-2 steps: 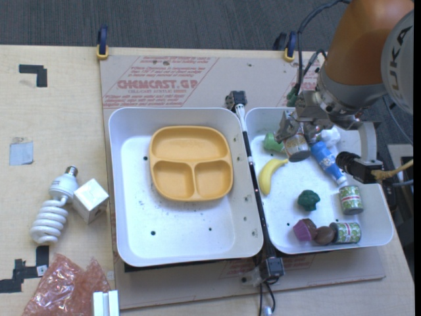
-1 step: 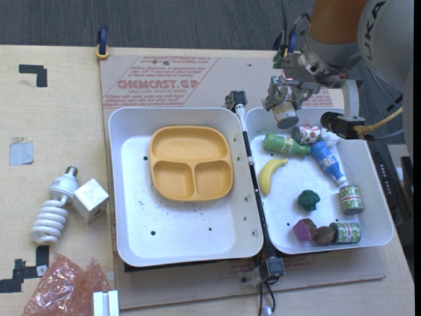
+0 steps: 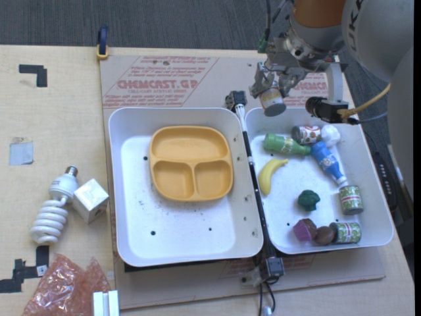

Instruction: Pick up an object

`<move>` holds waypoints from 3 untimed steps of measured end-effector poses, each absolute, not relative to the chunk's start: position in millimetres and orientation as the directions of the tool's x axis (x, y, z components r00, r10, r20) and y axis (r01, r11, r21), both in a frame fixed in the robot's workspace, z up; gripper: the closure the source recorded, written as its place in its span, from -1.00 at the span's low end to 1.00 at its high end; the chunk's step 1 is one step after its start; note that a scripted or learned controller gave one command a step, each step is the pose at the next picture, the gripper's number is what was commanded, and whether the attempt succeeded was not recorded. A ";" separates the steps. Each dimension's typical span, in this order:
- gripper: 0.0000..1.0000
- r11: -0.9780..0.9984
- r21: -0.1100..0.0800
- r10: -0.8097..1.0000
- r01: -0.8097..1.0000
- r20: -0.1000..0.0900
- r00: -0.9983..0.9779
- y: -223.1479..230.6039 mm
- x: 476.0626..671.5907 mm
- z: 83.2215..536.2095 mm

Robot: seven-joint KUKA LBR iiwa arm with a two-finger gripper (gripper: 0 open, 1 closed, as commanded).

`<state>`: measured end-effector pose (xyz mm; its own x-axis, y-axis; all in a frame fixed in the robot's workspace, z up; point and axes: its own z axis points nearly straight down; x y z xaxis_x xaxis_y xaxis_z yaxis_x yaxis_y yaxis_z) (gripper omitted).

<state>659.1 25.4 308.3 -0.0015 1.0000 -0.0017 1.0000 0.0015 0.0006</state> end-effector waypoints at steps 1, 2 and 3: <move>1.00 0.002 0.000 1.000 1.000 -0.002 -0.002 45.1 659.0 312.4; 1.00 0.002 -0.001 1.000 1.000 -0.002 -0.002 66.5 658.8 297.7; 1.00 0.002 0.000 1.000 1.000 -0.002 -0.002 85.9 655.0 302.0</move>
<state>655.0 85.9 302.0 -0.0018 1.0000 -0.0017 1.0000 0.0018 -0.0002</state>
